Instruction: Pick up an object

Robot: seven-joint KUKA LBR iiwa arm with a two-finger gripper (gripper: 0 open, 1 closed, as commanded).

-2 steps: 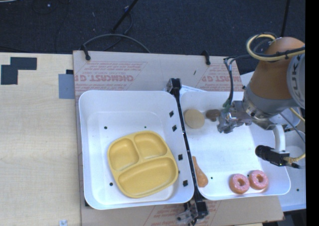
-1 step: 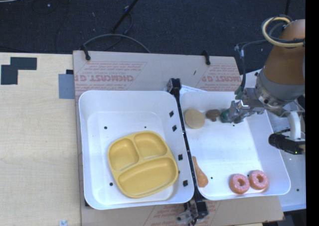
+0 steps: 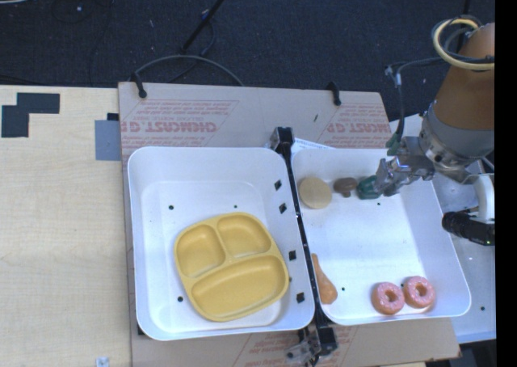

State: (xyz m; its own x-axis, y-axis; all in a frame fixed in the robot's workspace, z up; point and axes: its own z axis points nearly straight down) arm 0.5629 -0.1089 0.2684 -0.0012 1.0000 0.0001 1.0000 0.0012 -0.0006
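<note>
Teal object (image 3: 367, 188) at the fingers (image 3: 386, 179), grip unclear

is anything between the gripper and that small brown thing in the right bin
Nothing visible stands between them. The gripper sits at the right bin's far edge, right beside the small brown object, with the round tan piece beyond it.

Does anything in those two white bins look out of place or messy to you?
Nothing is spilled or broken. The yellow divided tray sits skewed in the left bin, and an orange-brown item lies against the divider in the right bin. The two pink donuts lie side by side.
</note>
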